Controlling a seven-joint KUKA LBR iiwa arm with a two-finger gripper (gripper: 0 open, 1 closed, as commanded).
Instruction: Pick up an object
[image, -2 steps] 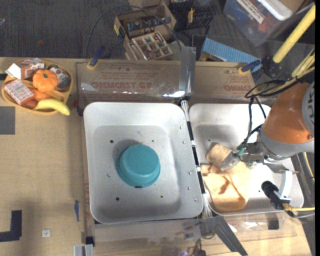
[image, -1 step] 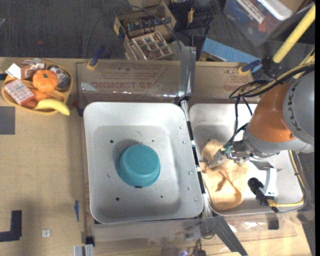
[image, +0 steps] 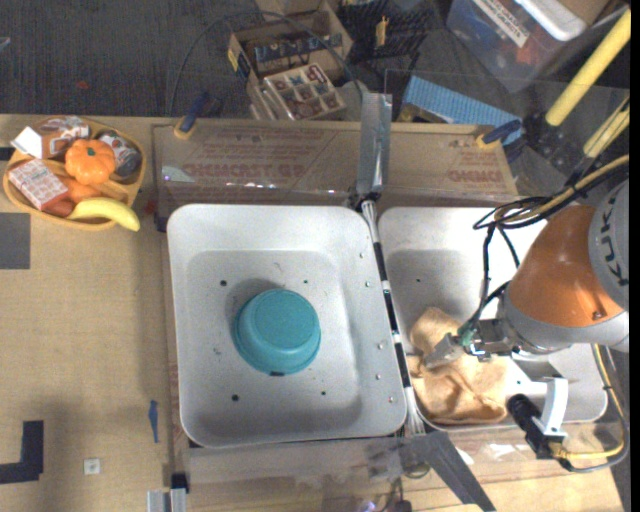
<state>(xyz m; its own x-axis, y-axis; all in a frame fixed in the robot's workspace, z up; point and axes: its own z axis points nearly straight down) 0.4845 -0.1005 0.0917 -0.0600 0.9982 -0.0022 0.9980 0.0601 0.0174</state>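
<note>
One tan cloth crumpled in right bin, soft, light, limp; pinch raised fold. Gripper over its upper part; finger state: cannot tell. Teal bowl in left bin.

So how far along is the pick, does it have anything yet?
Done: the arm has reached into the right bin, and the gripper sits low at the tan cloth. In hand: it is right at the cloth's upper fold, but I cannot tell whether the cloth is gripped. Left: closing on it and lifting; the cloth lies on the bin floor. The teal bowl sits untouched in the left bin.
</note>
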